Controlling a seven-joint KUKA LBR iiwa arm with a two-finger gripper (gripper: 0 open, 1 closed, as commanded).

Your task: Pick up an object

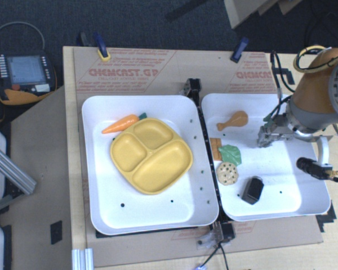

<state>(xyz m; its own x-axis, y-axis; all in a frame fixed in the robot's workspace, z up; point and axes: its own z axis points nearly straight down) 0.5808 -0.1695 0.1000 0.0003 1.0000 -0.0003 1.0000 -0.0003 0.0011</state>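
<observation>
Closest to the lens hangs the arm [321, 89], grey with its orange band, reaching in from the right and ending in the pincer [265, 138] low over the right bin [287, 207]. Whether that pincer is spread or pressed together I cannot tell from this angle, and nothing shows between its tips.

Just up and to the left of the pincer lies a tan toy drumstick [234, 120], apart from it, on the white floor of the same bin. Down and to the left of the pincer sits a green leaf-shaped piece [230, 153], and touching that leaf's left side is an orange cracker-like piece [214, 149] against the bin's left wall. Below the leaf, further from the pincer, rests a round speckled cookie [227, 174]. Down from the pincer, near the bin's front, lies a small black block [252, 189], tilted.

Well to the left of the pincer, beyond the divide between the bins, the left bin [101, 167] holds a yellow divided plate [151, 156] with three compartments. A toy carrot [120, 124] lies against the plate's upper left edge, its green top pointing toward the pincer's side.

Both bins stand on a cardboard sheet [158, 66] spread over the table [45, 145]. Far left of the pincer, off the table, is a handheld control pendant [22, 75].
</observation>
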